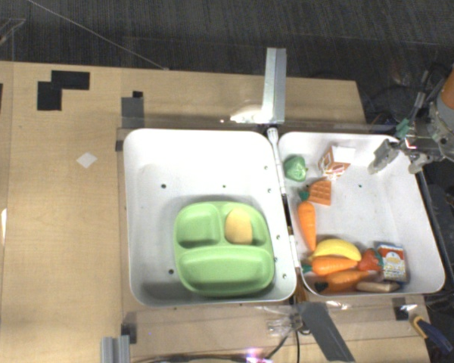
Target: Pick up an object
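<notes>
Grey gripper (399, 151) hovers at right bin's (431, 233) far right rim, fingers apart, nothing between them. Nearest target: small carton (335, 159), probably light, stiff; pinch its flat sides. Count, right bin: one green ball (294, 167), two cartons, one banana (337, 248), about three carrots, partly stacked.

Grey arm with orange band entering from the right edge, wrist angled down-left, gripper (399, 155) at upper right, its two jaws spread apart, nothing between them
</notes>
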Robot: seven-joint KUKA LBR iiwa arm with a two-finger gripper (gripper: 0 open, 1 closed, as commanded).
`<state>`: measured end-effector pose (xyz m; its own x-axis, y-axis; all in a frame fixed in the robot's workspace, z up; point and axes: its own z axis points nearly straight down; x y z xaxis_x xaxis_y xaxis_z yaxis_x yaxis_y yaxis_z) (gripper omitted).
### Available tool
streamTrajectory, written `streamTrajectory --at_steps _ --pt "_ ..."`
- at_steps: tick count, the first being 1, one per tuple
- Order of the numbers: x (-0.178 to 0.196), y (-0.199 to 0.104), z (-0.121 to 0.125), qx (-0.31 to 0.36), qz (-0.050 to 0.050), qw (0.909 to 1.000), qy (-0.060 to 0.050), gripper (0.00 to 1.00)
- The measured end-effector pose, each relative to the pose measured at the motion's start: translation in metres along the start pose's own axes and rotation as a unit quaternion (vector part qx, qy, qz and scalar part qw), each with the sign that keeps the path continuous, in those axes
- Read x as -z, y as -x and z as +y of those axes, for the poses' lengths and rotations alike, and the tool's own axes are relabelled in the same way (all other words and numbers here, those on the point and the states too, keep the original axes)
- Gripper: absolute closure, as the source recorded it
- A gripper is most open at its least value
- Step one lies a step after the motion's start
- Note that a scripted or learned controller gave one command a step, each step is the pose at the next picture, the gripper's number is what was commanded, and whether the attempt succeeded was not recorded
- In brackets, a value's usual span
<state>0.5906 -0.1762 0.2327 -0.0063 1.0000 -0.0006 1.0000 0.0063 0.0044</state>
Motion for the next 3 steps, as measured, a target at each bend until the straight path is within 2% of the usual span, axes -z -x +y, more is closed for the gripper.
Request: streamTrajectory --at_steps 1,2,3 --pt "-0.095 -0.05 -0.018 0.009 0.0 1.0 -0.001 0.0" --pt "-0.145 -0.068 0.08 -0.042 0.0 0.9991 0.002 0.0" --pt "-0.131 -0.07 0.083 -0.037 0.0 0.9993 0.006 1.0"
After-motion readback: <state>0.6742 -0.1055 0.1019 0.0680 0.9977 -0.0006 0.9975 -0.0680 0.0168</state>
